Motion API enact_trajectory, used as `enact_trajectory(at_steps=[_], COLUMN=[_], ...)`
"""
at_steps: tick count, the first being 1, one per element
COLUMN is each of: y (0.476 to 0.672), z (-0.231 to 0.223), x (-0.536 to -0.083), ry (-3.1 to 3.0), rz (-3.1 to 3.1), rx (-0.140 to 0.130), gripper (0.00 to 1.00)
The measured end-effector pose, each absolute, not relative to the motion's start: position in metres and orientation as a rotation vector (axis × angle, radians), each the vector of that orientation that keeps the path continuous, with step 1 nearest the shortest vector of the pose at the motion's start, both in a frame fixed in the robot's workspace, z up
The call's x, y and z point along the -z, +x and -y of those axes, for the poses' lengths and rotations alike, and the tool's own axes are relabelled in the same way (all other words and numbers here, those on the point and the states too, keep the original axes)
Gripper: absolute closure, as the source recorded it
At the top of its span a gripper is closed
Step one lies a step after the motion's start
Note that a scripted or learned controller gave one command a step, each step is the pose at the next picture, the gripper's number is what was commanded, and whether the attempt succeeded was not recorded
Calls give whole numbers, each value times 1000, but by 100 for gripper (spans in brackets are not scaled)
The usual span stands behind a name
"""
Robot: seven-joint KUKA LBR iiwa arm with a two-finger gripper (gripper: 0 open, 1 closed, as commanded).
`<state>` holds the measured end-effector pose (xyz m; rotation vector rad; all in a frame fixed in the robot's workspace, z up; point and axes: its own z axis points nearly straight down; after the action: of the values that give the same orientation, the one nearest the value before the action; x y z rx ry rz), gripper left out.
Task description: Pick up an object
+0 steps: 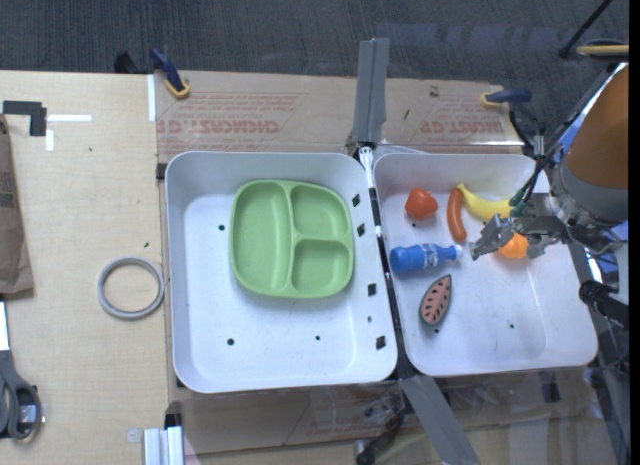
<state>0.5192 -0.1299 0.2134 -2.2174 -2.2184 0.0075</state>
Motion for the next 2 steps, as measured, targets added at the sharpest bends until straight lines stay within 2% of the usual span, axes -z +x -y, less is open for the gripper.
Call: enact_trajectory(at_steps=[1, 2], y=[526, 526], z=[105, 107], x=[-88, -93], ry=[-2222, -2225], rz=[2214, 2203], rx=[-6, -12], gripper=[0, 100])
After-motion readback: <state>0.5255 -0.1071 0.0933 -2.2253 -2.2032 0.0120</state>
